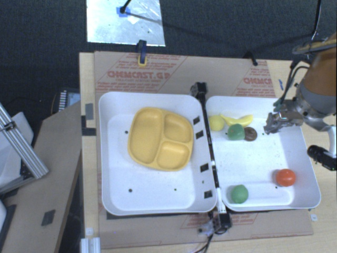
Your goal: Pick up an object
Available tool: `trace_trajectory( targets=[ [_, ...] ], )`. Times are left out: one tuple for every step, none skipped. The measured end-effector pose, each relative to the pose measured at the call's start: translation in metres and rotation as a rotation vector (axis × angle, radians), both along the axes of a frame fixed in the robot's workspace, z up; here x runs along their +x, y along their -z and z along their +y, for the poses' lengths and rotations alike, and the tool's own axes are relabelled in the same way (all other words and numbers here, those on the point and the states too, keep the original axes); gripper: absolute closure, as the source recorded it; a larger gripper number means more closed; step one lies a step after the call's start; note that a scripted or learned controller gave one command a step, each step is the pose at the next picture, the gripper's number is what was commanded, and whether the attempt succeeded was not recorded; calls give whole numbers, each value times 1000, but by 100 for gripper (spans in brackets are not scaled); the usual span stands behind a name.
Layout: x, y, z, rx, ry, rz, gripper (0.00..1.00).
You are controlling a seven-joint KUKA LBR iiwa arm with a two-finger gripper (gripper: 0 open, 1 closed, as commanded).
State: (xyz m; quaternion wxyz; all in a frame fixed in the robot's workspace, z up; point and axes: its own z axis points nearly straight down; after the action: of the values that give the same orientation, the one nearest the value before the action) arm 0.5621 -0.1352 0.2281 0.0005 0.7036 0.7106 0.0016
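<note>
The gripper [274, 122] hovers over the right bin [303, 202], just right of a brown object [250, 134]; whether it is released or clenched cannot be told. A yellow sectioned plate [159, 138] lies in the left bin [113, 194].

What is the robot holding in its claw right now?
Nothing that can be seen. The end effector hangs over the right bin, just right of the brown ball, with nothing between its tips.

The cardboard sheet [158, 67] under the bins reads "CHEMCAST GP" in red, repeated at right.
</note>
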Motion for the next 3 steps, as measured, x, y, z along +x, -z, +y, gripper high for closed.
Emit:
trace_trajectory(
  targets=[
    [1, 4, 45, 0, 0, 1, 100],
    [-11, -3, 97, 0, 0, 2, 100],
    [-18, -11, 155, 0, -1, 1, 100]
  ],
)
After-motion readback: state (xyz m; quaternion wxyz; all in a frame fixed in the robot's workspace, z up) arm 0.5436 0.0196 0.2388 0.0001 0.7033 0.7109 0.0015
